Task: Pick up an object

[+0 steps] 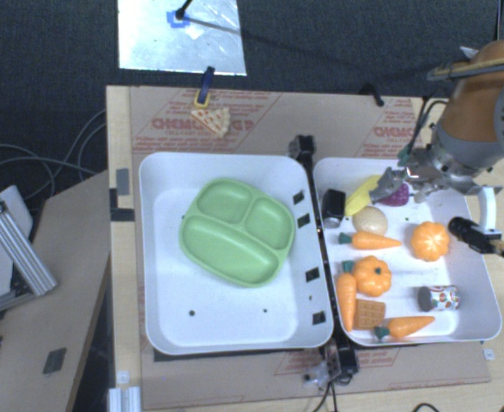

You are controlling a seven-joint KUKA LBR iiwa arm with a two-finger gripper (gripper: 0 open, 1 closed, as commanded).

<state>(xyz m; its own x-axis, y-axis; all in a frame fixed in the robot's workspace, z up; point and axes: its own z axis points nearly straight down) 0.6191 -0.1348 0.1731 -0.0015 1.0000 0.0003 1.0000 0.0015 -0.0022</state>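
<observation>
Two white bins share the tabletop, and in the right bin (490, 316) the end effector (395, 181), its grip state unreadable, hovers over a purple toy (396, 195) lying just below-left, beside the corn (363, 192).

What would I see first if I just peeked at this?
Probably the big green plate with three sections, lying alone in the left bin. Next, the right bin, crowded with toy food: carrots, a little pumpkin, an orange. The robot's gripper hangs over that bin's far end, near something purple.
</observation>
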